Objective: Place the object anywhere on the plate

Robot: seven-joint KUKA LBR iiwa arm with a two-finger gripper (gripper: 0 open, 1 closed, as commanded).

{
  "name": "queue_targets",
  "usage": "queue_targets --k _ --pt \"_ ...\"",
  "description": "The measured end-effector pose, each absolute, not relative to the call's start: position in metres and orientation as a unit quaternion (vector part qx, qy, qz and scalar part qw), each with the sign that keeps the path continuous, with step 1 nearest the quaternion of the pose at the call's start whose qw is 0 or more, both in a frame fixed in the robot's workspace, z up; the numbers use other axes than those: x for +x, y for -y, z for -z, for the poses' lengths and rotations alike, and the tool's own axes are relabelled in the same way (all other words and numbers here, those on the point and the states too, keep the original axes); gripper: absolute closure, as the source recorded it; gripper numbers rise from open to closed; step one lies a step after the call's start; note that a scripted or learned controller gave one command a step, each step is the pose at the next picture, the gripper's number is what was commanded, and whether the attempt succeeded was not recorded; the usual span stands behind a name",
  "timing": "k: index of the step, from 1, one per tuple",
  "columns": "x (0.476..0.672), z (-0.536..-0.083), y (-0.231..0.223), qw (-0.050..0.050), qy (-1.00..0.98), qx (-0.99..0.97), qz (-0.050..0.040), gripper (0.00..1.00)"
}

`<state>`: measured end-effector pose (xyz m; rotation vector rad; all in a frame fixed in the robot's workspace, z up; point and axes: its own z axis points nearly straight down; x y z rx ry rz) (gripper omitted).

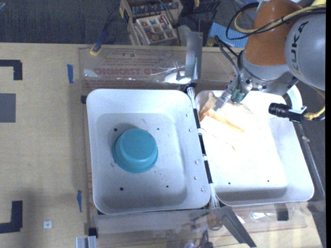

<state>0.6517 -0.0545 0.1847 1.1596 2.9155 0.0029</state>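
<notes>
Reaching down beside the pale object, far from the plate

Seen from the teal plate [135, 150], which lies alone near the middle of the left bin [139, 93], everything else of the task is on the right side. The plate is round and looks turned with its bottom up, though I cannot be sure of this.

The object [228, 121] is a flat, pale orange-tan thing. It lies to the right of the plate and somewhat farther back, past the wall where the two bins meet, in the back-left corner of the right bin [258, 164]. Strong light washes out its edges, so its exact shape is not clear. It is well apart from the plate.

The gripper [220, 104] is also right of the plate and farther back, just over the back end of the object. It points down and toward the plate at a slant. Whether the jaws are apart or together I cannot tell, and I cannot tell if they touch the object.

The grey arm [309, 40] with its orange band [271, 22] comes in from the far right of the plate. The wooden desk [41, 138] spreads to the left of the plate.
</notes>
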Motion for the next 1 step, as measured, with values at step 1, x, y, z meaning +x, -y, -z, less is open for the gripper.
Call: queue_targets --k 1 --pt "0.6539 -0.2251 0.0548 0.003 -0.929 0.370 -0.0009 1.00"
